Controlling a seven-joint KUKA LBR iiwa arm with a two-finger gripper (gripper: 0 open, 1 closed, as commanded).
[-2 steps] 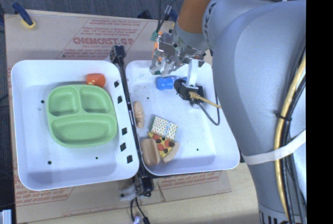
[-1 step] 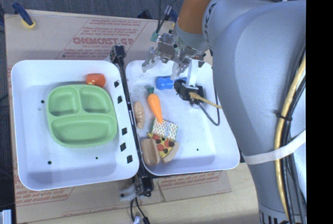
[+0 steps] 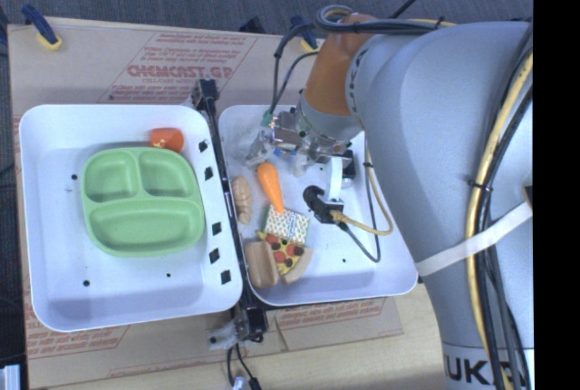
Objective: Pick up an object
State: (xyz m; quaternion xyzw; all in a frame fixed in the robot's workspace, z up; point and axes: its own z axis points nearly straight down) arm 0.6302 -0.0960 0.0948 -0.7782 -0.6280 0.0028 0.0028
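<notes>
In the right bin [image 3: 362, 279] an orange carrot [image 3: 269, 186] lies near the middle. A tan bread roll [image 3: 241, 199] rests to its left against the bin wall. Below the carrot sit a checked blue and yellow wedge [image 3: 287, 223], a pizza slice [image 3: 288, 256] and a brown bun [image 3: 260, 267]. My gripper [image 3: 270, 146] hangs low over the bin's upper left part, just above the carrot's upper end. Nothing can be seen held in it.
The left bin [image 3: 45, 279] holds a green divided plate [image 3: 142, 199] and a small red-orange fruit [image 3: 167, 140] by its upper edge. My bulky grey arm covers the right bin's right side. Black clips run along the wall between the bins.
</notes>
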